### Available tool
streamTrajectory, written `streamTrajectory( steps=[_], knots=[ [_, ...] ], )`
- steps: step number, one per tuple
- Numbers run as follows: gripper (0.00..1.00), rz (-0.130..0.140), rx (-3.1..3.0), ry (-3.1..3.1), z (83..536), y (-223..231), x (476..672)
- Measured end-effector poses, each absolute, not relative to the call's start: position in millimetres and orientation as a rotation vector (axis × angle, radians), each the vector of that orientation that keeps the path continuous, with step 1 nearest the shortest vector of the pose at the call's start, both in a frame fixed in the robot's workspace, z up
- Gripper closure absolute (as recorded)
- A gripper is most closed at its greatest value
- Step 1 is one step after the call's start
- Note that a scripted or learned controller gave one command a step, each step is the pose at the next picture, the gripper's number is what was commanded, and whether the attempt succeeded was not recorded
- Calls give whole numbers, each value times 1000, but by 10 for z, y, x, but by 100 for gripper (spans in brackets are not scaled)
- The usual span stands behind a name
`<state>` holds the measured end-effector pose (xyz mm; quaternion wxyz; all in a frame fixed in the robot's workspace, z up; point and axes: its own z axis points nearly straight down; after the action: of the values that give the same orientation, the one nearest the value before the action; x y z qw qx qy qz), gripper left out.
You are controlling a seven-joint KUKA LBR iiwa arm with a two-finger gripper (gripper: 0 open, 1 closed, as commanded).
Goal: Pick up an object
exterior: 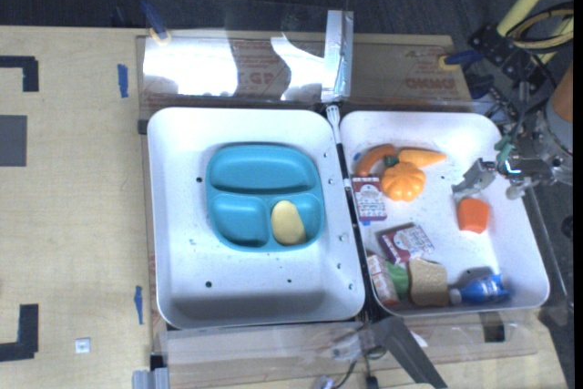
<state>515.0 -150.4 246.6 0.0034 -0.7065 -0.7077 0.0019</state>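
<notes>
Crowding the right bin (537, 269): pumpkin (404, 182), orange block (474, 215), blue bottle (480, 288); jaws' state unreadable.

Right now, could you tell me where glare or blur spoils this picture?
In the camera view, strong glare whitens the clear panel behind the left bin; the gripper over the right bin is soft and indistinct; the small packages' print is too blurred to read.

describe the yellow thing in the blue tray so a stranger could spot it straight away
Look in the left white bin, which holds a blue divided tray. In its lower right compartment lies a pale yellow egg-shaped object, the only thing on the tray.
</notes>
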Motion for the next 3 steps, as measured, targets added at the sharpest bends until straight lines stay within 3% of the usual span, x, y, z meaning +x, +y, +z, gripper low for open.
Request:
streamTrajectory(
  steps=[1, 2, 3],
  knots=[
    [0, 5, -2181, -2254, 934, -967, 5444],
    [0, 2, -2390, -2036, 859, -1028, 6077],
    [0, 0, -2253, -2189, 849, -1224, 6584]
  ],
)
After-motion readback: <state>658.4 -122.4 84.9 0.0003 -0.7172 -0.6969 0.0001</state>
